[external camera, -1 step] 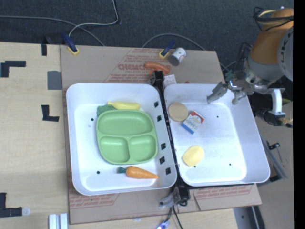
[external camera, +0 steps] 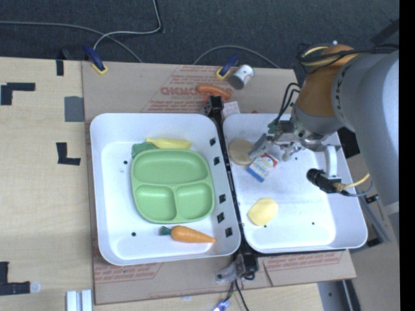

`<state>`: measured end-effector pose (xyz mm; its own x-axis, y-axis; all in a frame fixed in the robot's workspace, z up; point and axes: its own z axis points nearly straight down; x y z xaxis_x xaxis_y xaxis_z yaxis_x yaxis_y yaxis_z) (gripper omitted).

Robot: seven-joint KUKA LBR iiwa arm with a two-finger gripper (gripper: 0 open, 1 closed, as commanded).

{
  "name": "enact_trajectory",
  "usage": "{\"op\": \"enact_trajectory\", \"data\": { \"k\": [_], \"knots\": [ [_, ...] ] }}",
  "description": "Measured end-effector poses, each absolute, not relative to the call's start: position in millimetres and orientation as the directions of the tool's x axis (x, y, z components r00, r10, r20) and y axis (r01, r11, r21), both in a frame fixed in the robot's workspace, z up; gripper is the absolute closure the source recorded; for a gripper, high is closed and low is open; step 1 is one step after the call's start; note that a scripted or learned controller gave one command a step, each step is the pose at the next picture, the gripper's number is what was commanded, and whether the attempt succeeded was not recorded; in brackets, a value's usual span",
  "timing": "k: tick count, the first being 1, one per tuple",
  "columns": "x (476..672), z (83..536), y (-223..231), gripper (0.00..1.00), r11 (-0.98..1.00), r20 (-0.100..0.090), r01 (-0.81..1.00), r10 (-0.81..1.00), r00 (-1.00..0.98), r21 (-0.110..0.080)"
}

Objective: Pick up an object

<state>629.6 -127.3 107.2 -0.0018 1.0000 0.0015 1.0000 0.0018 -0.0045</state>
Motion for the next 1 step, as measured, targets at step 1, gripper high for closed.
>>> {"op": "enact_trajectory", "data": {
  "k": [1],
  "knots": [
    [599.7, 86.4, -109.1, 0.0, 0.001, -0.002, 1.0, 1.0, -0.001, 0.003]
  ]
}}
